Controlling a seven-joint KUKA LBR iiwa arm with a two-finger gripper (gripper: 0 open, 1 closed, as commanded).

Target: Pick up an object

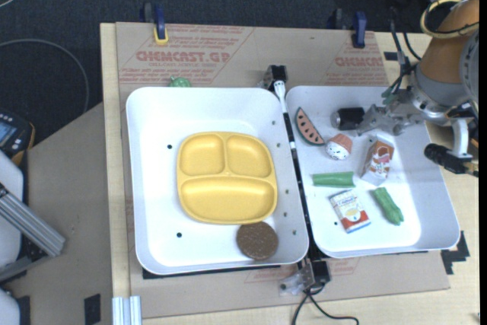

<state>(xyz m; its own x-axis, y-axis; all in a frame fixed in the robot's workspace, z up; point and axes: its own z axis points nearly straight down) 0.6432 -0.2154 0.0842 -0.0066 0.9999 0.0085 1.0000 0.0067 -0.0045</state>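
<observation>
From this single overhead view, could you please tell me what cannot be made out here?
- Gripper: dark and small against the right bin; open or shut is unclear.
- Cartons and: label print too small to read.
- Arm: cut off by the right edge.
- Small green thing: partly hidden behind the left bin rim.

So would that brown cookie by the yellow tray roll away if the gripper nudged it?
Probably not. The cookie lies flat on the left bin, so it would likely slide instead. It looks thin and stiff, likely hard to pinch from above, and its edge seems to touch the yellow tray.
</observation>
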